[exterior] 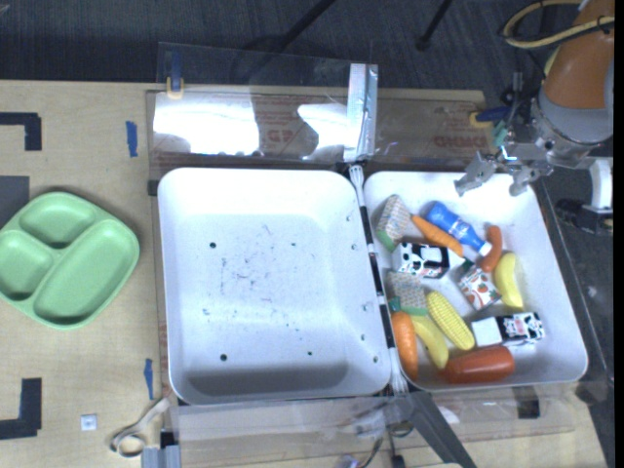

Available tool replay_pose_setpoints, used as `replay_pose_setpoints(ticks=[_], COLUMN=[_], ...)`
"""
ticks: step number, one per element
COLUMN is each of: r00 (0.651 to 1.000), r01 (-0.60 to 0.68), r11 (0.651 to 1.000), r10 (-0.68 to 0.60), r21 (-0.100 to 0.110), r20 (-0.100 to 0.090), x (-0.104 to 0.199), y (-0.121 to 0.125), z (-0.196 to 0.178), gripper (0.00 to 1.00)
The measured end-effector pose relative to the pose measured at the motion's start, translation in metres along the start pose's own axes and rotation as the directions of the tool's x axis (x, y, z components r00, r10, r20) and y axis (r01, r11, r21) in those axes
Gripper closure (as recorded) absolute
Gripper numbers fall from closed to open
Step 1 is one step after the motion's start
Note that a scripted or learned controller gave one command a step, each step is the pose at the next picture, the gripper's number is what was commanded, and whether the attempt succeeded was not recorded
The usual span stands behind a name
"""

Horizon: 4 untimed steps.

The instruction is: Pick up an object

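My gripper (498, 176) hangs over the far edge of the right bin (565, 291) with its fingers (474, 177) spread open and nothing between them. Below it in the bin lie several toy foods: a blue bottle (454, 226), a thin orange carrot (430, 231), a small red sausage (493, 245), a banana (509, 280), a cow-patterned box (421, 258), a corn cob (450, 321), and a long red piece (478, 363) near the front. The blue bottle is closest, a little in front of the fingertips.
The left bin (263, 281) adjoins the right one. A green divided plate (63, 258) rests on the bench at the far left. A clear plastic panel (263, 115) stands behind the bins. Cables (531, 22) hang near the arm.
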<state>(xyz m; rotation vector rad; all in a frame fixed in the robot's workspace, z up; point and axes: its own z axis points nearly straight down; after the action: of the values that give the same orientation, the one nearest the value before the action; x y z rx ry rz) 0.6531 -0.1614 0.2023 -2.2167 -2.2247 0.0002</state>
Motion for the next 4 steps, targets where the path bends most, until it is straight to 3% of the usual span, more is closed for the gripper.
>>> replay_pose_setpoints(ticks=[1, 2, 3, 4], r00=[0.999, 0.998, 0.983, 0.980], r01=[-0.032, -0.060, 0.185, 0.201], r11=[0.999, 0.998, 0.983, 0.980], r10=[0.032, 0.060, -0.185, -0.201], r21=[-0.004, -0.003, -0.003, -0.007], r20=[0.002, 0.001, 0.001, 0.004], x=[-0.029, -0.021, 0.000, 0.010], y=[0.003, -0.053, -0.115, -0.122], z=[0.102, 0.117, 0.084, 0.116], gripper=[0.00, 0.00, 0.00, 0.00])
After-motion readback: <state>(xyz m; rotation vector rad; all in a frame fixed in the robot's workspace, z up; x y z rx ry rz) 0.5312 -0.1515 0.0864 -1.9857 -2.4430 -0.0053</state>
